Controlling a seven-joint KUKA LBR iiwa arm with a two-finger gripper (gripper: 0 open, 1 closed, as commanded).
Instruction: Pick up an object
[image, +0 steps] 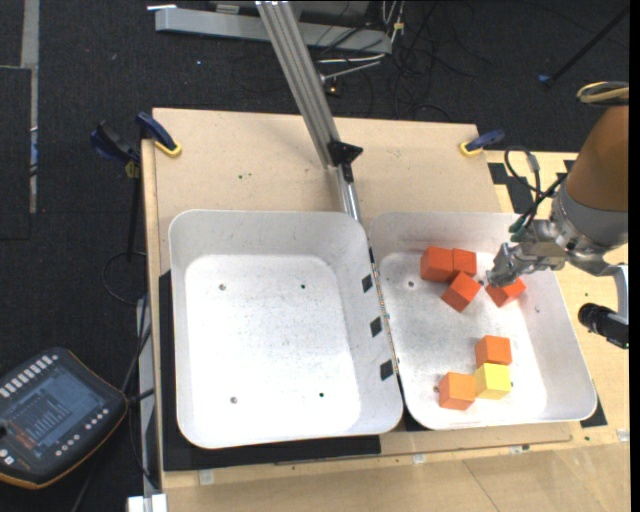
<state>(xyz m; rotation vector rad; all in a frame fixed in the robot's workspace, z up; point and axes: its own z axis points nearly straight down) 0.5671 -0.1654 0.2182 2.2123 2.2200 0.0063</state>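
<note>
Camera view looks down on a pale wooden surface (260, 160) carrying two shallow white plastic bins side by side. In the right-hand white bin (560, 370) lie six small blocks. Near its upper middle, a larger orange cube (437, 264) touches a smaller orange cube (464, 261) on its right, and an orange-red cube (461, 292) sits tilted just below them. Just beside that, towards the right wall, a red-orange cube (508, 291) lies directly under the gripper (503, 271). Lower in the bin, an orange cube (493, 350) sits above a yellow cube (494, 380), which touches another orange cube (457, 390) on its left.

A grey arm with an orange band (600, 170) reaches in from the right, its gripper lowered to the bin floor at the red-orange cube. Whether the gripper is open or closed, or has hold of that cube, cannot be told from this angle.

Nearby, the left-hand white bin (270, 320) has only dark specks on its floor. A grey handheld control pendant (50, 415) rests on the dark floor at lower left.
</note>
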